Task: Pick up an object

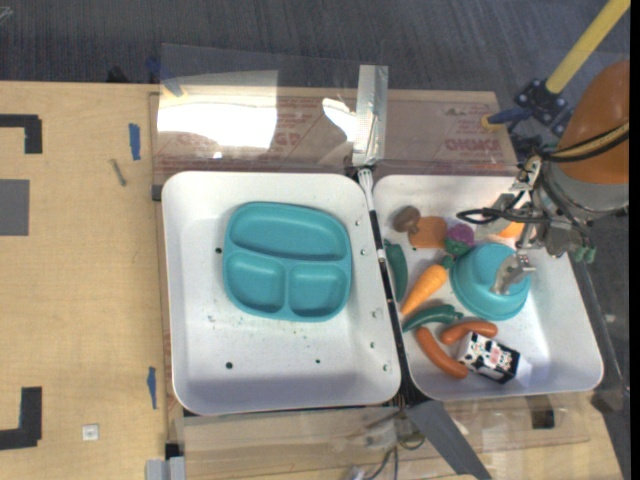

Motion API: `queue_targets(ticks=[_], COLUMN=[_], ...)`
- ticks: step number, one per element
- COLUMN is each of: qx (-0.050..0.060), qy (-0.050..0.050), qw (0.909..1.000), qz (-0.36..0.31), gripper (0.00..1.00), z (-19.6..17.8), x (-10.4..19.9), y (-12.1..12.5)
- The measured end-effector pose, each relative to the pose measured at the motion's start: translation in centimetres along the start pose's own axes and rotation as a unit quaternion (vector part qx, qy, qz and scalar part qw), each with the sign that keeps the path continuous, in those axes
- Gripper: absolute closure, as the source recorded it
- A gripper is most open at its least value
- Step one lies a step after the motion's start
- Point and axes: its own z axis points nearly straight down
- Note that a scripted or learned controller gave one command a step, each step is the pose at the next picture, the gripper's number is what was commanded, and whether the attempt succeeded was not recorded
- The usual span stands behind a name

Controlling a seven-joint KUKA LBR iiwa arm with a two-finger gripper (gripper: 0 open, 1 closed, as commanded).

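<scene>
From the camera above the bench (70, 268), I see two white bins side by side. The left bin (190, 348) carries one teal divided tray (287, 260) at its centre. The right bin (570, 358) is where the pickable things lie, and the arm (600, 138) comes in from three o'clock, its gripper (515, 268) hanging over the teal bowl (485, 286) in the middle of that bin. The tip sits at or just inside the bowl's rim, but whether the fingers are spread or clenched I cannot tell; the metal parts blur together there.

As I judge it, the pick is not yet done: nothing is visibly lifted, and every item rests in the bin. The grasp and the lift remain.

Counting in the right bin: one teal bowl; one orange carrot (424, 283) at its nine o'clock; one dark green pod-like piece (432, 314) at seven o'clock; two red-orange sausage shapes (441, 351) toward six o'clock; one black-and-white printed box (493, 358) just beside them; one brown-and-orange toy (418, 225) at eleven o'clock with a small purple piece (459, 235) next to it; and a narrow dark green strip (396, 265) along the bin's left wall.
</scene>
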Motion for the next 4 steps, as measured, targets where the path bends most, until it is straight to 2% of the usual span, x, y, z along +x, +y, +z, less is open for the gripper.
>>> queue_targets(ticks=[1, 2, 4], qx=[0.005, 0.006, 0.003], qy=[-0.022, -0.027, -0.024], qw=[0.9992, 0.9986, 0.9958], qz=[0.034, 0.046, 0.089], gripper=[0.00, 0.00, 0.00], z=[3.8, 4.2, 4.4], x=[-3.1, -5.1, -6.7], y=[-2.3, -2.5, -3.3])
